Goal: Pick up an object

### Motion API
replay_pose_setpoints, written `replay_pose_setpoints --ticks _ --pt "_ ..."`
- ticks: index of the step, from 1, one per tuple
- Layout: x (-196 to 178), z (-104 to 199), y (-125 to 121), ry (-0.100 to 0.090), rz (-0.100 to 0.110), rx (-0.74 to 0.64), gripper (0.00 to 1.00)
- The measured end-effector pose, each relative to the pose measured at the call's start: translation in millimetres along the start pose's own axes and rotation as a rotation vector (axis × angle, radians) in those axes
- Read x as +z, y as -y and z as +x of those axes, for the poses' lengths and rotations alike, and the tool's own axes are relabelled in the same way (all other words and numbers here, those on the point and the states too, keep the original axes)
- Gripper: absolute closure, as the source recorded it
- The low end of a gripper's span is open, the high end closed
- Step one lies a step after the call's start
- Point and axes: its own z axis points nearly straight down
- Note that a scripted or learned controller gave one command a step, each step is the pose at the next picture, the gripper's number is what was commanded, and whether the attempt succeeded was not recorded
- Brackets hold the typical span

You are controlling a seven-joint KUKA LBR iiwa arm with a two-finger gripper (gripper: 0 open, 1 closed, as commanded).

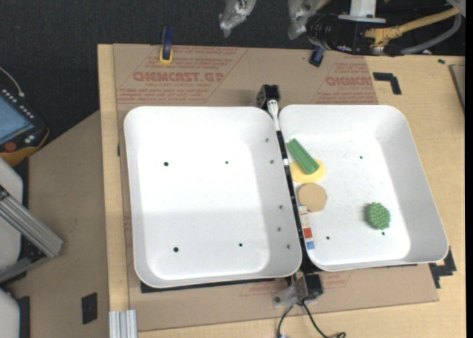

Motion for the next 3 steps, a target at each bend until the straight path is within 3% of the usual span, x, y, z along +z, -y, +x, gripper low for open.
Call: replay_pose_setpoints --ticks 1,2,3 --pt "1 46 -49 0.0 -0.001 0.003 0.0" --pt "-11 44 -47 0.0 -0.002 0.005 1.0" --pt "-22 44 -47 -0.001 -0.005 0.003 1.0"
